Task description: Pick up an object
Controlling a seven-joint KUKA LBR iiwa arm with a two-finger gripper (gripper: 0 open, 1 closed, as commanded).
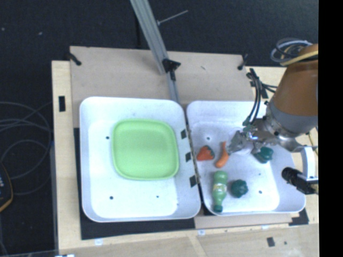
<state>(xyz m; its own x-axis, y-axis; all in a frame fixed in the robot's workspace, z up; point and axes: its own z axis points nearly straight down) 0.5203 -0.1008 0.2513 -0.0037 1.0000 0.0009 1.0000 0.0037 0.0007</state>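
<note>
Reaching in from the right, the grey arm (295, 98) hangs low over the right bin (268, 114), its gripper (239, 142) poised just right of the carrot (223, 154), the small orange piece that serves as the marker for everything around it. Nothing is lifted yet: all the objects lie on the bin floor, and whether the tool is released or clenched cannot be told from where I stand, since dark metal and cabling blur together at its tip. Just left of the carrot sits a red-orange piece (205, 154), close to the wall dividing the two bins. Below the carrot lies a green bottle (219, 189), lengthwise toward the bin's near edge, and just right of that bottle a dark green lump (238, 187). Further right of the carrot, tucked beside the wrist housing, rests a teal piece (263, 155). Well to the carrot's left, in the left bin (94, 159), a pale green plate (144, 149) lies flat and alone. By my reading the task stands at its approach stage: the arm has a target area, most likely the carrot or the teal piece, since both are nearest the tool, but the pick itself, closing on one object and raising it off the floor, is all still to do. The crowding of carrot and red-orange piece looks like the main hazard for a clean grasp.
</note>
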